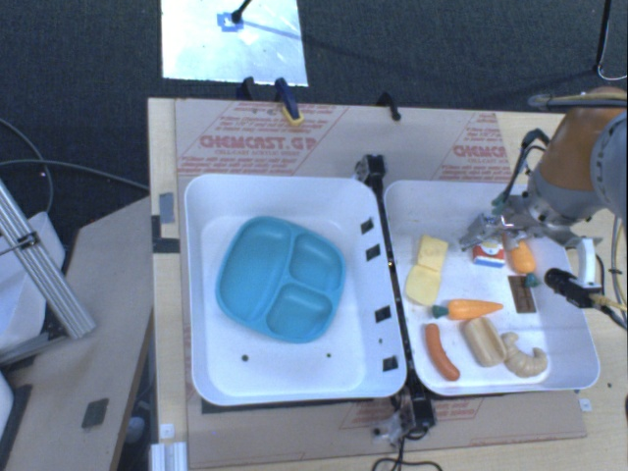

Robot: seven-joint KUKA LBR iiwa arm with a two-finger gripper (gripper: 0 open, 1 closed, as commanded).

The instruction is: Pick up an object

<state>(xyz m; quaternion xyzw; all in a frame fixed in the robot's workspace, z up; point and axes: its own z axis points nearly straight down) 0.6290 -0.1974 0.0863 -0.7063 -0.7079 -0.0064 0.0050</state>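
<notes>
Camera view has the gripper (488, 232) low over the right bin's (574, 366) far edge, and I cannot tell its state. A small red-and-white carton (489, 254) lies just beneath, an orange piece (523, 258) beside it. Toward the near edge: carrot (469, 310), sausage (442, 351).

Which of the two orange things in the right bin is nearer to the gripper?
The small rounded orange piece, lying just below the gripper beside the small red and white item. The carrot with its green end lies farther down the bin.
</notes>
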